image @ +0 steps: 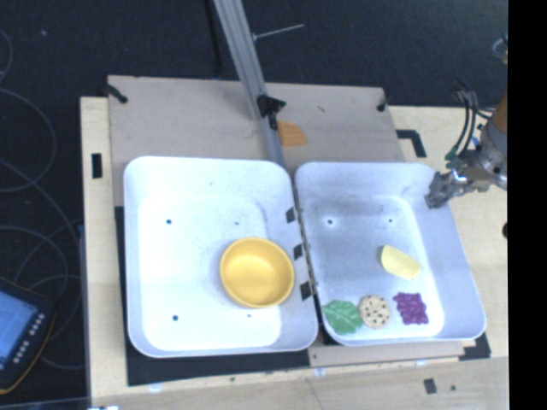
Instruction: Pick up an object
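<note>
a view from above, at a slant, onto a pale wooden table (pixel 98 229) that carries two shallow white bins side by side on a brown board.

the left bin (pixel 171 195) holds one thing: a round yellow bowl (pixel 256 272), upright, sitting toward the bin's lower right part, near the wall it shares with its neighbour.

the right bin (pixel 359 195) holds four small things, all in its lower half. a pale yellow wedge, like a lemon slice (pixel 399 261), lies by itself toward the right side. below it, along the bottom wall, three things sit in a row: a green leaf (pixel 342 315) at the left, a round tan cookie with dark spots (pixel 373 311) in the middle, touching or just beside the leaf, and a purple bunch of grapes (pixel 411 307) at the right, just beside the cookie.

the robot arm comes in from the right edge, its grey wrist trailing cables. its pincer (pixel 438 189) hangs over the upper right rim of the right bin, well apart from all four things. it is small and dark here, and i cannot tell how far it is parted; nothing can be seen in its grip.

a grey metal rail (pixel 242 54) runs at a slant from the top of the view down to the gap between the bins. a small orange patch (pixel 291 133) lies on the board beside it. loose cables lie on the dark floor at the left, and the corner of a screen device (pixel 17 336) sits at the lower left.
</note>
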Robot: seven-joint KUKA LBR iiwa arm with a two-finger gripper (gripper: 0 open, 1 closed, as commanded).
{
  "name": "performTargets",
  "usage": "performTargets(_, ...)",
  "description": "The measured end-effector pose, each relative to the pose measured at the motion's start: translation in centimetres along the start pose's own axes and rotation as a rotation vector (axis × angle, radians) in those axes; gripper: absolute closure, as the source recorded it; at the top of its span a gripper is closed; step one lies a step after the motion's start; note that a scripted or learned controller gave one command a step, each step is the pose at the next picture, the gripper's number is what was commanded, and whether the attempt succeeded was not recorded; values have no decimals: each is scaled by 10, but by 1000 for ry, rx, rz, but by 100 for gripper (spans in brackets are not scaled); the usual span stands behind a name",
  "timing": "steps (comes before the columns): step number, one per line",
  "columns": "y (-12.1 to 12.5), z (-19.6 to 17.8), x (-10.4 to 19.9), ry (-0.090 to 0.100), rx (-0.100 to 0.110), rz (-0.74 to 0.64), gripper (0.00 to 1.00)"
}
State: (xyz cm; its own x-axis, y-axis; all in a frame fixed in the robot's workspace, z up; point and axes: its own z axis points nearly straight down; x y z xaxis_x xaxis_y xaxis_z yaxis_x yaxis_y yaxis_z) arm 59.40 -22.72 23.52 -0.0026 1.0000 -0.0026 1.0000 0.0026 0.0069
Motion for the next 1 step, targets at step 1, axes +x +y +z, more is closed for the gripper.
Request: performTargets(1,1,6,51,1,5,0,100)
